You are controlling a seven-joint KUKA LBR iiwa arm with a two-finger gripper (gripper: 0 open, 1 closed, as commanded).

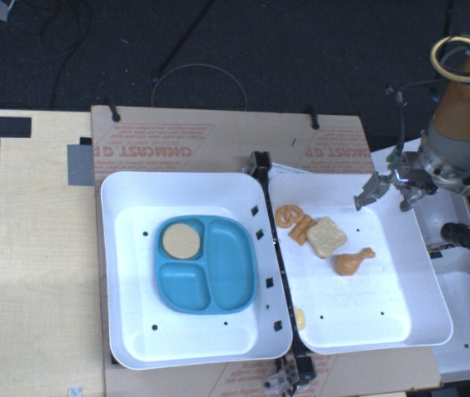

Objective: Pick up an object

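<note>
My gripper (382, 203) hangs over the back right part of the right bin (400, 304), its two fingers spread open with nothing between them. To its lower left, on the bin floor, lie a toy pretzel (288, 216), a tan bread slice (328, 236) and a brown chicken drumstick (353, 261). The bread touches the pretzel's orange neighbour piece (300, 232). The drumstick is the nearest item to the gripper, a little in front of it and to the left.
The left bin (127, 222) holds a blue divided plate (223, 267) with a round tan cookie (180, 241) in its back left compartment. A small yellow piece (299, 318) sits by the divider between the bins. The arm's orange band (457, 98) rises at the right.
</note>
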